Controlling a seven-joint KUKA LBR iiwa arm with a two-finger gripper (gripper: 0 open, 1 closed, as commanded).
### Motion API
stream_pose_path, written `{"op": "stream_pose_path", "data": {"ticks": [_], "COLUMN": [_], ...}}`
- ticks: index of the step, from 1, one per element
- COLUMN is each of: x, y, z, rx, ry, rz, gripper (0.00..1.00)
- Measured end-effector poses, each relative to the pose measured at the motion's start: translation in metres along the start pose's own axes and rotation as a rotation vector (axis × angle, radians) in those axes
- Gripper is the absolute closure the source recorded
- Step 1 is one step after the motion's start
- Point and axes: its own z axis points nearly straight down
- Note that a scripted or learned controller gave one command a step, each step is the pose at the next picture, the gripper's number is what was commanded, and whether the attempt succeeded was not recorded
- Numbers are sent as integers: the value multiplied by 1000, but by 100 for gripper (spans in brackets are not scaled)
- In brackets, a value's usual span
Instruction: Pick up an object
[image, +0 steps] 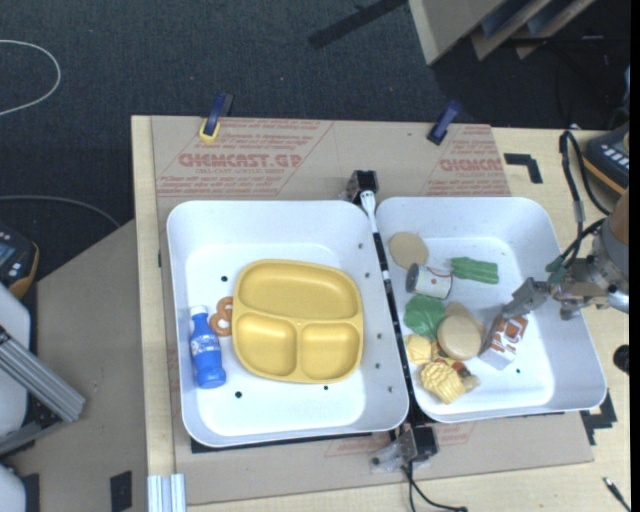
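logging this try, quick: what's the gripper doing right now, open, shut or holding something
Gripper: low over the right bin, right above a small red and white carton; open or shut cannot be told, and no grasp is visible.

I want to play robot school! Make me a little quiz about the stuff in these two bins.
1. True or false: the yellow tray lies in the right bin.
2. Which thing stands beside the yellow tray, near the left wall of the left bin?
A. a blue bottle
B. a green pickle
C. a burger bun
3. Fill the gap: the gripper reaches into the ____ bin.

Key
1. False. It lies in the left bin.
2. A. The blue bottle is there; the green pickle and the burger bun are in the right bin.
3. Right. It hovers next to a small red and white carton.
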Motion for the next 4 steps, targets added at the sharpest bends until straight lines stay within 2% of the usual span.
{"op": "stream_pose_path", "data": {"ticks": [1,2,3,4], "x": [0,-1,-1,-1], "y": [3,-1,2,5], "z": [-6,56,98,116], "rx": [-13,-6,-10,-17], "ry": [-3,0,-1,1], "rz": [-4,-3,-3,-5], "gripper": [0,0,0,0]}}
